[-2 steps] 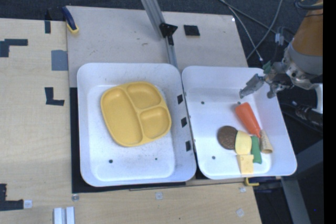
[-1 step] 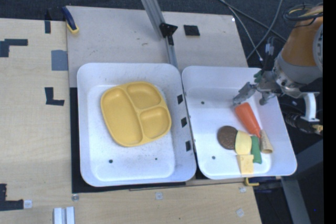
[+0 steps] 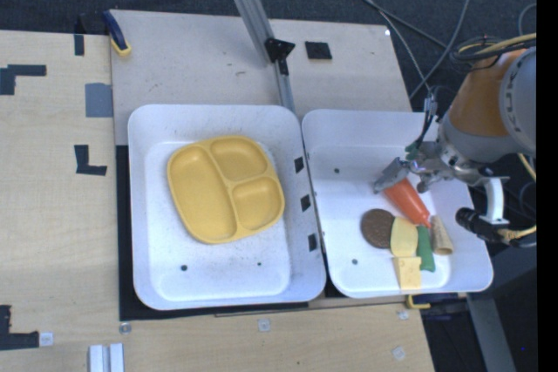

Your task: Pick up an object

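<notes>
The grey two-finger gripper [image 3: 403, 174] stands low in the right-hand shallow white bin [image 3: 349, 135], at the upper end of an orange carrot-shaped plastic toy [image 3: 408, 200]. Its fingers look spread, one reaching left of the carrot's top, but whether they are released or clenched on it I cannot tell from this angle.

The carrot lies tilted in the bin's right half, just beside a brown round disc [image 3: 377, 227], a yellow block-shaped piece [image 3: 404, 238], a green strip [image 3: 425, 246] and a tan stick [image 3: 441, 235].

Assessment: the carrot appears light, stiff and smooth, tapered, so likely to slip from a hold near its narrow end. A grip across the thicker middle seems soundest.

The left white bin [image 3: 148, 187] bears a yellow three-compartment plastic plate [image 3: 225, 187].
</notes>
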Controlling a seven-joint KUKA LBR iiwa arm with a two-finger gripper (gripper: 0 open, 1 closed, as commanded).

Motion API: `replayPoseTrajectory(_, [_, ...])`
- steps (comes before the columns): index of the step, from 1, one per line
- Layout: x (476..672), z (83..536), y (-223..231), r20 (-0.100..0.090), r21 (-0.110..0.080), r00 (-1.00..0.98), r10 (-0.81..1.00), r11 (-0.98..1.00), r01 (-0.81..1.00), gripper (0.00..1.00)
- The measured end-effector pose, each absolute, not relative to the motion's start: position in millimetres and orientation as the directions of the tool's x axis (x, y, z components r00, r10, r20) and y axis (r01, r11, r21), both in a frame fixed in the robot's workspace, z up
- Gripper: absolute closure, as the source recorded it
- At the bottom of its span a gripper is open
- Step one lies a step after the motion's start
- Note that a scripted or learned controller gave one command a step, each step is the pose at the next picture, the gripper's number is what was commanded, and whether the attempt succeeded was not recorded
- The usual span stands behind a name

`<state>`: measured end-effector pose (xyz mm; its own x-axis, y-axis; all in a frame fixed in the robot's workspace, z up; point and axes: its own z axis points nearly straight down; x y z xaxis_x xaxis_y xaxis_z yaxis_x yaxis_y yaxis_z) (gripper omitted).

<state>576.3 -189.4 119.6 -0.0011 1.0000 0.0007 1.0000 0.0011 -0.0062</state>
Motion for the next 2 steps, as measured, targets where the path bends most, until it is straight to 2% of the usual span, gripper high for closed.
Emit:
replayPoseTrajectory(1, [577.2,85.4,-189.5,-0.002,0.001,-0.001,1.0,0.001,1.0,0.0])
replayPoseTrajectory(2, [579.2,97.9,-189.5,-0.005,0.009,-0.002,1.0,0.003,1.0,1.0])
